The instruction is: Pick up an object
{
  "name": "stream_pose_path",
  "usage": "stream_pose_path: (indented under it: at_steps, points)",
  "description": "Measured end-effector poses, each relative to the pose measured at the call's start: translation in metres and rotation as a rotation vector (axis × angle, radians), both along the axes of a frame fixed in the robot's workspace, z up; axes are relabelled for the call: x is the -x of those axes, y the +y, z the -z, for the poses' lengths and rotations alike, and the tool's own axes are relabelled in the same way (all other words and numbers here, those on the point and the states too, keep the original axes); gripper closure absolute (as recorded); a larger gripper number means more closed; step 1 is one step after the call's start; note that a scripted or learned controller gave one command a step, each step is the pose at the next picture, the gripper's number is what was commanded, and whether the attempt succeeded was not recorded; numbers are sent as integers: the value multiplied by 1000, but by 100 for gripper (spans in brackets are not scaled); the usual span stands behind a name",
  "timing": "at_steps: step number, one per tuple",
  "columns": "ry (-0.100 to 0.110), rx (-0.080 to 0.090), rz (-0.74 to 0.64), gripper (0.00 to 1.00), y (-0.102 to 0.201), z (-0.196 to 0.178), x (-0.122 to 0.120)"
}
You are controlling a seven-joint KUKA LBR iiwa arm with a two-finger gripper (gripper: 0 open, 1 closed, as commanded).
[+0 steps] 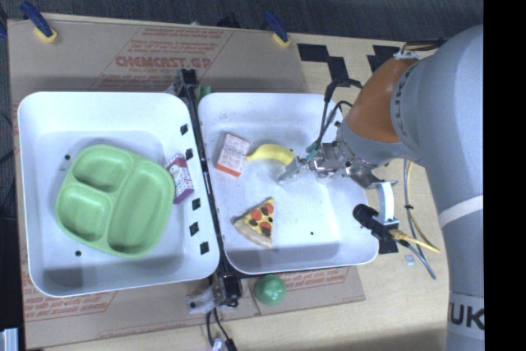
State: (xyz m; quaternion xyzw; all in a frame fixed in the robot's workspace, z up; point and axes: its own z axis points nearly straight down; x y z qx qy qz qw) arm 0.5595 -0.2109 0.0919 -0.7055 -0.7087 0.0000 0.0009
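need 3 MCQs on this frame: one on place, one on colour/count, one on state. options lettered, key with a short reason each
1. Where does the green ball sit?
A. in the left bin
B. on the bench in front of the bins
C. on the plate

2. What colour is the divided plate?
A. green
B. red
C. blue

3. How does the tool stand relative to the banana?
A. far from it, over the left bin
B. right beside it, low in the right bin
C. lifted clear above the bench with the banana in it

Key: 1 B, the ball lies outside the bin rims on the cardboard. 2 A, the plate in the left bin is pale green. 3 B, the tool's tip is next to the banana's right end inside the right bin.
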Motion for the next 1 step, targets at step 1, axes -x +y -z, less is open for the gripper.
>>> stream_pose_path:
  at_steps: [1]
  points:
    - [-2,1,-1,0,0,-3,-40]
